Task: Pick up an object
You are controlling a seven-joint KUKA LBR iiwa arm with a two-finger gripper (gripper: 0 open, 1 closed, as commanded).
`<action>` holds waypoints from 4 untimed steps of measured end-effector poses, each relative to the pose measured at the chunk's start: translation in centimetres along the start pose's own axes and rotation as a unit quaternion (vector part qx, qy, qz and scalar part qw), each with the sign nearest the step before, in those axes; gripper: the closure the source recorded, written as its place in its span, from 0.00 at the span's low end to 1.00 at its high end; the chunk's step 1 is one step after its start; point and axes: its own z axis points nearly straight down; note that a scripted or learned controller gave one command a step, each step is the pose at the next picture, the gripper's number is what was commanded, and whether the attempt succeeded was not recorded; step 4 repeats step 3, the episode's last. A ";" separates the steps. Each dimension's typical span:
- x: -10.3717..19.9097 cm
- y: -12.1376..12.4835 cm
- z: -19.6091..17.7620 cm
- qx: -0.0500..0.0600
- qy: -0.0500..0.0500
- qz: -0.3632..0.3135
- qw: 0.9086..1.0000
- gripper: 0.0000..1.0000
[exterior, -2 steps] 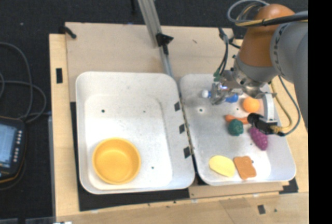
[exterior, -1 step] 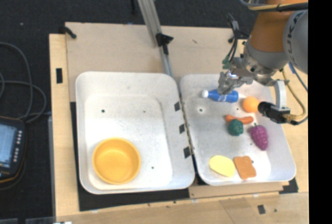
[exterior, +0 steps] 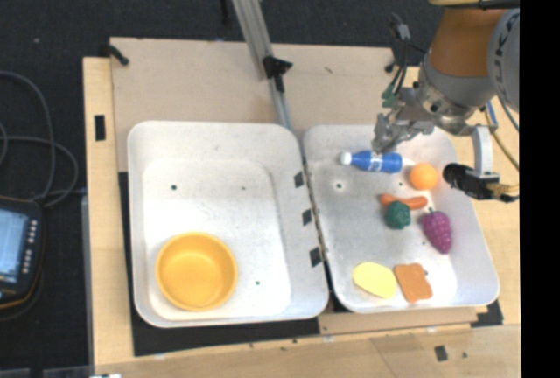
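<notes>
My gripper point(exterior: 382, 143) hangs over the back of the right bin point(exterior: 350, 210), just above a small blue and white bottle point(exterior: 374, 162) lying on its side. To the right of the bottle sits an orange ball point(exterior: 423, 176). Below them lie a carrot-like orange piece point(exterior: 409, 202), a dark green lump point(exterior: 397, 216) and a purple grape bunch point(exterior: 437, 230). Near the front edge rest a yellow flat piece point(exterior: 374, 280) and an orange slab point(exterior: 413, 283). Nothing shows between the fingers.
The left bin point(exterior: 219, 166) holds a yellow bowl point(exterior: 196, 270) at its front left. A slanted metal pole point(exterior: 254, 26) rises behind the bins' shared edge. A tablet point(exterior: 16, 249) lies off the bench at far left.
</notes>
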 end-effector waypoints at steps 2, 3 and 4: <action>11.7 -1.8 1.7 0.002 0.001 -0.002 1.000 1.00; 16.0 -1.6 1.6 0.002 0.001 -0.002 1.000 1.00; 16.0 -1.6 1.6 0.002 0.001 -0.002 1.000 1.00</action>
